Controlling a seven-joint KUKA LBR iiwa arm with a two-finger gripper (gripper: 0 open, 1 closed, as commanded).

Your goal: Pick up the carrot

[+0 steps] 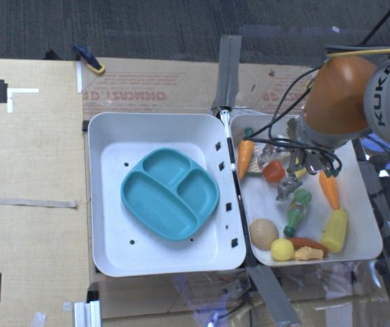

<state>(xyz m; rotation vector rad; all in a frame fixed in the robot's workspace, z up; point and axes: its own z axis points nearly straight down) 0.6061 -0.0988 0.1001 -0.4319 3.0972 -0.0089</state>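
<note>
pale wooden bench (pixel 31 155), two shallow white bins, arm over the right one.

grey two-finger gripper (pixel 289 186) hovers low in the right white bin (pixel 369 210); whether it is open or closed i cannot tell. two orange carrots lie there: one (pixel 245 157) against the left wall, one (pixel 329 189) just right of the gripper. likely still the approach; next it must centre on one carrot, clear of the green bottle (pixel 297 210).
</note>
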